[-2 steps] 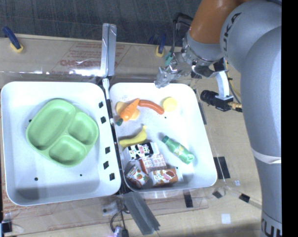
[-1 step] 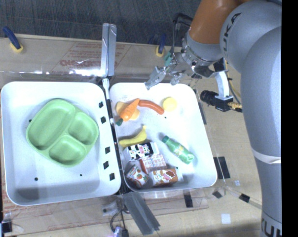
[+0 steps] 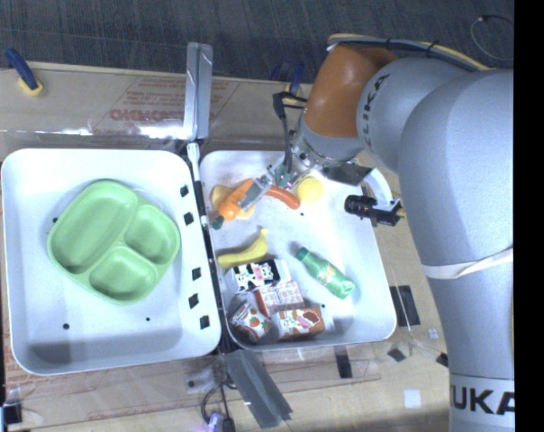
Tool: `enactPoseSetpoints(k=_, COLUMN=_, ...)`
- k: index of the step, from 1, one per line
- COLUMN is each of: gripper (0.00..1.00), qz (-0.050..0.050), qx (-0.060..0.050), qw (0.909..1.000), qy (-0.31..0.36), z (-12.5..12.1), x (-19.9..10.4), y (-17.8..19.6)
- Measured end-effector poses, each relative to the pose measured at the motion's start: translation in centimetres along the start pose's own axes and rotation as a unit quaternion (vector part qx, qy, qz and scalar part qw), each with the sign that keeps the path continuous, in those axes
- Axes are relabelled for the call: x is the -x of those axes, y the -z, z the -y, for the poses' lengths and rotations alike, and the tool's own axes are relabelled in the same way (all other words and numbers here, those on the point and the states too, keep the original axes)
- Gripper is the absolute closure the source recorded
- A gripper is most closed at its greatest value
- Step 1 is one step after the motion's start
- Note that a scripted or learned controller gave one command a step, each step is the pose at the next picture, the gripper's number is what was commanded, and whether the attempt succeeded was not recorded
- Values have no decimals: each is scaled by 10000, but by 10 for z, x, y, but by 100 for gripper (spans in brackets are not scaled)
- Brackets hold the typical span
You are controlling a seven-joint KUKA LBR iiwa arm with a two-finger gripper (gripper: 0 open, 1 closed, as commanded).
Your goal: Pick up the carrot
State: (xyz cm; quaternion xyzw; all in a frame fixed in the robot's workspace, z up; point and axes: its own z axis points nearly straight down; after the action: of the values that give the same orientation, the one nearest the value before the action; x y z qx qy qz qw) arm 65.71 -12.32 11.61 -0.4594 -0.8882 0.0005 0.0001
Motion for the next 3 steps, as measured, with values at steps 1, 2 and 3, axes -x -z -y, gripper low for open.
enactPoseSetpoints(k=1, gripper=100, qz=6, qx=5, qw=10000, qy=20, z=-1, x=0, y=11)
enactPoseSetpoints(k=2, gripper=0, qz=7, qx=3, qw=10000, qy=20, z=-1, x=0, y=11)
enactPoseSetpoints(k=3, gripper=0, qz=53, qx=1, qw=9944, qy=1058, z=-12, x=-13, y=-13)
